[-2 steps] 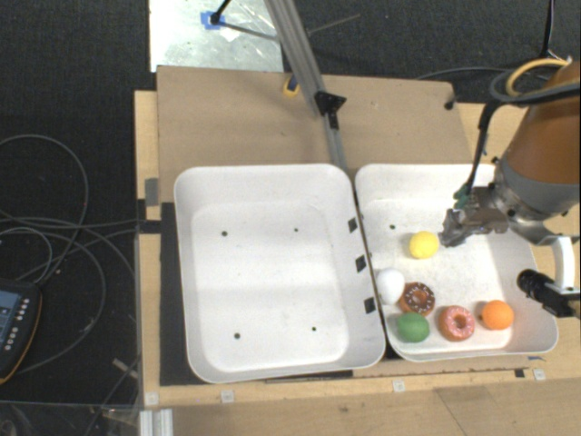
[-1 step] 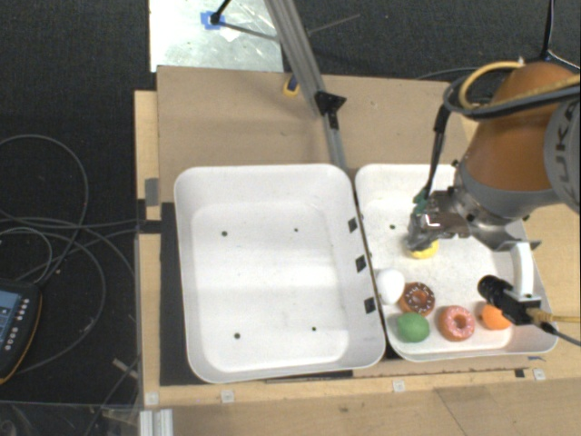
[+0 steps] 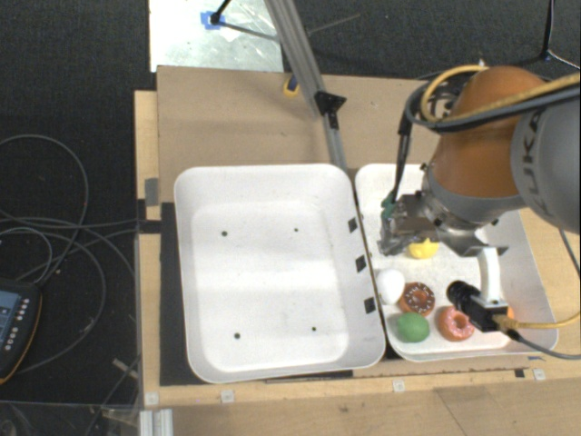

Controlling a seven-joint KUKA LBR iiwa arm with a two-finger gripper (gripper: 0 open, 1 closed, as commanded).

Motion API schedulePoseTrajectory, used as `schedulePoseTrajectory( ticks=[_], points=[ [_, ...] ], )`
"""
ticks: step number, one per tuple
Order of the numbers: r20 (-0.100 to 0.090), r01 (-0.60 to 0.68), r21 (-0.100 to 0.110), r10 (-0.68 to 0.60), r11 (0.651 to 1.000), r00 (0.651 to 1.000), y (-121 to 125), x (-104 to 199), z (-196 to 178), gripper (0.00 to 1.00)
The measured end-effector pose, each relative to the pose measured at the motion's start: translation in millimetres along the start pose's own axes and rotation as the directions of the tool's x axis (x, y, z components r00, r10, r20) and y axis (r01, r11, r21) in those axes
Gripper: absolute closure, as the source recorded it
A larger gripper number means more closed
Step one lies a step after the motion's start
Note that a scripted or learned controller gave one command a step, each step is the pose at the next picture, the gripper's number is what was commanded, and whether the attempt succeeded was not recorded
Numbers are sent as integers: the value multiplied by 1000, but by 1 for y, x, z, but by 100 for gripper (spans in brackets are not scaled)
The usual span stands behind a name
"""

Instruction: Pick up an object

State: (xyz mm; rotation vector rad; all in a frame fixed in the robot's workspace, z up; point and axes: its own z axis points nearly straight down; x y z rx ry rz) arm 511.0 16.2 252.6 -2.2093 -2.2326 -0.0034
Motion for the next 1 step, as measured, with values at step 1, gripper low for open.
schedulePoseTrajectory(
  ticks=[1],
  points=[
    [-1,1,0,-1,1000,1000,3,61,5,100]
  ],
)
